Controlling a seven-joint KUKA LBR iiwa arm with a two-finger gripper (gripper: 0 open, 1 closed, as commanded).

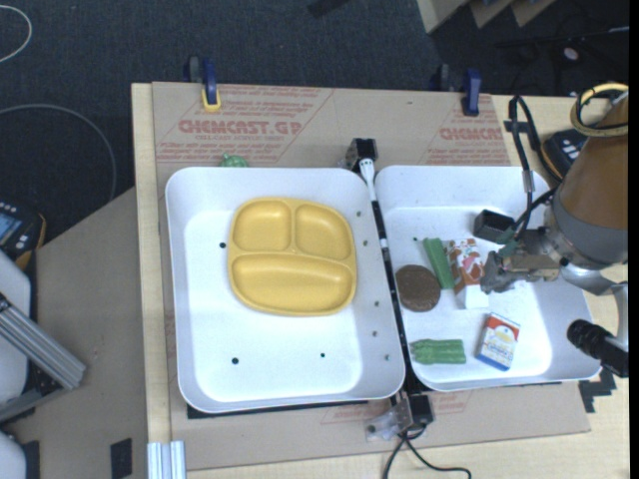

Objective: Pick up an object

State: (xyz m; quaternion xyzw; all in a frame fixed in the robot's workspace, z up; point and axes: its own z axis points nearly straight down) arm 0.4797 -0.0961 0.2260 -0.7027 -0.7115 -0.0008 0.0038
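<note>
The right bin (439, 183) holds a brown round disc (417, 288), a dark green stick (437, 262), a red and white packet (466, 260), a green pod-like piece (438, 351) and a small red, white and yellow box (498, 341). My gripper (496, 273) hangs low over the right bin, just right of the red and white packet and above the small box. I see nothing between its fingers. A black block (492, 225) sits on the arm's wrist behind it.
The left bin (200, 297) carries a yellow divided plate (293, 255). A black bracket (363, 154) sits at the top of the seam between the bins. Blue clamps (208, 76) hold the board at the back edge. Cables (521, 138) run along the arm at right.
</note>
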